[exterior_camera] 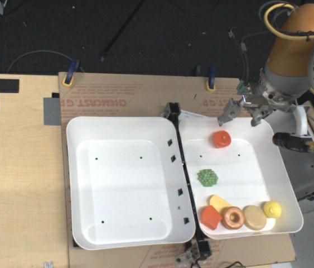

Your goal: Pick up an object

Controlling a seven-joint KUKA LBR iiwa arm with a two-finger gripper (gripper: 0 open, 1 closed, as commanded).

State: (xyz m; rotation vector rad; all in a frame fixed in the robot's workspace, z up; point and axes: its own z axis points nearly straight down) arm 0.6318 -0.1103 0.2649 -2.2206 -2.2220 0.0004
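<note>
Red round object [221, 139]: lies in the right bin [282, 172], near its far edge, apart from the other contents. Pincer [240, 115]: poised above the bin's far rim, just beyond the red object, fingers spread apart with nothing between them. Green knobbly piece [207, 177]: mid-bin. Along the near wall, in a row: red-orange block [210, 217], yellow wedge [219, 203], glazed ring [233, 218], tan disc [254, 217], yellow ball [273, 209]. Left bin [84, 166]: alongside, on the cardboard-covered surface [123, 96].
</note>
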